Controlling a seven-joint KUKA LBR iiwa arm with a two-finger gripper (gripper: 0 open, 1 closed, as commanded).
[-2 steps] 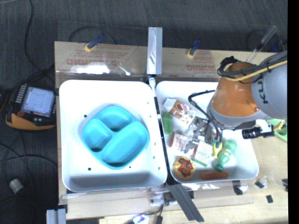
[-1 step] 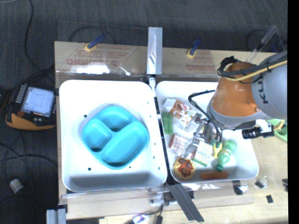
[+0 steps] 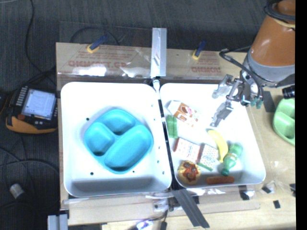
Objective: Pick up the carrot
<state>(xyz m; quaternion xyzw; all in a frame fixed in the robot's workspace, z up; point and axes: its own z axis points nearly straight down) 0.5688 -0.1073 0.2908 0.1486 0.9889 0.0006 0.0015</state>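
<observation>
The carrot [image 3: 220, 179] is a small orange-red stick lying flat near the front wall of the right bin [image 3: 256, 169]. It lies just below a green bottle [image 3: 230, 157] and to the right of a round orange and red toy [image 3: 188, 171]. My gripper [image 3: 214, 110] hovers over the back right part of this bin, above a yellow banana [image 3: 219, 143] and well behind the carrot. Its two metal fingers are spread open with nothing between them.
The right bin also holds a small carton [image 3: 184, 112], a green piece [image 3: 171, 126] by the divider and a flat printed box [image 3: 194, 151]. A blue divided plate [image 3: 118, 139] lies in the left bin [image 3: 72, 104]. A green object [image 3: 286, 119] sits outside on the right.
</observation>
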